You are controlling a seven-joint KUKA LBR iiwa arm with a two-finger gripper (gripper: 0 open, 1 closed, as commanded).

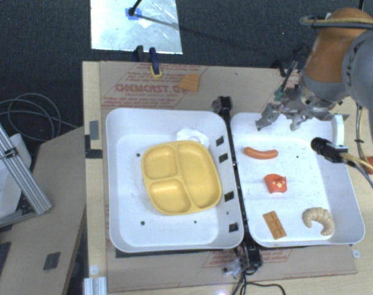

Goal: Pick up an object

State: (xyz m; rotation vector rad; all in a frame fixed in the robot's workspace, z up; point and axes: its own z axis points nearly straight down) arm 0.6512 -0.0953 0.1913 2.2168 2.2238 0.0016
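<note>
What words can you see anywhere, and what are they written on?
"CHEMCAST": big red letters on the brown board under the two white bins; the letters after it are too blurred to read.
Red print on the board's front edge, below the bins: too small to read.

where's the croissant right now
The croissant lies in the right bin, at its near right corner, just right of the brown cracker and below the red piece.
</note>
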